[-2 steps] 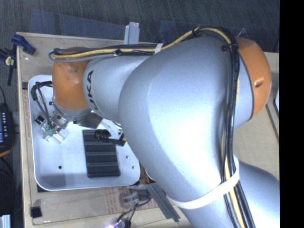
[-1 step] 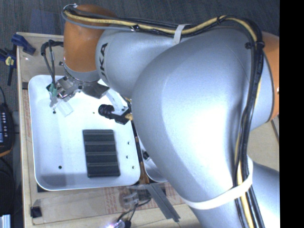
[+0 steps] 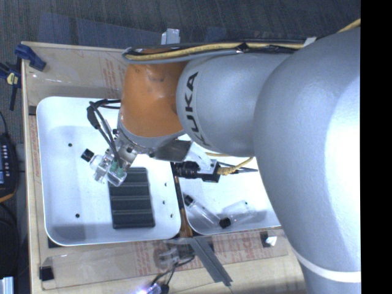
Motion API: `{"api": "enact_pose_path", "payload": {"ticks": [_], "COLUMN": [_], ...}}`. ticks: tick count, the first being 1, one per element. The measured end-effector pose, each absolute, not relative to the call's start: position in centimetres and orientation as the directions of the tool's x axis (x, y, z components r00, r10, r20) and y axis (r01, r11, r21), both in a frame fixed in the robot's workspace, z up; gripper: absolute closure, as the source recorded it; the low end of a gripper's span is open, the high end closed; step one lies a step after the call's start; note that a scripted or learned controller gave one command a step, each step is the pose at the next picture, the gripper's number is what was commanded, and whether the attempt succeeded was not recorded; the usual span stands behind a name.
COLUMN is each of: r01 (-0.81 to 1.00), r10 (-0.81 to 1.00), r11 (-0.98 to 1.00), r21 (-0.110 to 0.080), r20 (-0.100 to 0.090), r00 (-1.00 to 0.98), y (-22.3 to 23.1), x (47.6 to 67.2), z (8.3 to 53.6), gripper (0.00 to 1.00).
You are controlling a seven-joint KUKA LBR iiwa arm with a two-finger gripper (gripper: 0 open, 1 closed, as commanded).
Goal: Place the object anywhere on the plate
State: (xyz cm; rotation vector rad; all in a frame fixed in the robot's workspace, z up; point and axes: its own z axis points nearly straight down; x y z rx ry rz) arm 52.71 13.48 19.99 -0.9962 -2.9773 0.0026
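Gripper low over the left bin, at the dark ribbed plate's upper-left corner.

The gripper (image 3: 109, 168) hangs in the left bin (image 3: 55, 121), touching or just above the top edge of the black ribbed plate (image 3: 131, 199), whose long axis runs toward the bin's near wall. Something clear and greenish sits at its tip; whether it is a held object, I cannot tell.

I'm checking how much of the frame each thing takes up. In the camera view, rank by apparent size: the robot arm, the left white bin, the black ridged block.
1. Robot arm, though nearness to the camera inflates it
2. Left white bin
3. Black ridged block
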Motion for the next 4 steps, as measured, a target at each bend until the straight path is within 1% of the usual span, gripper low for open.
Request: {"api": "enact_pose_path", "payload": {"ticks": [1,2,3,4], "r01": [0.756,0.539,0.538,0.027], "r10": [0.756,0.539,0.538,0.027], "r11": [0.655,0.842,0.843,1.0], "r21": [-0.002,-0.004,-0.003,0.001], "r20": [0.0,0.004,0.005,-0.001], "r00": [-0.655,-0.842,-0.843,-1.0], "y": [16.4,14.0,10.9,13.5], "x": [58.6,54.1,50.9,55.6], "z": [14.7,13.6,9.1,9.2], "gripper": [1.0,1.0,1.0,1.0]}}
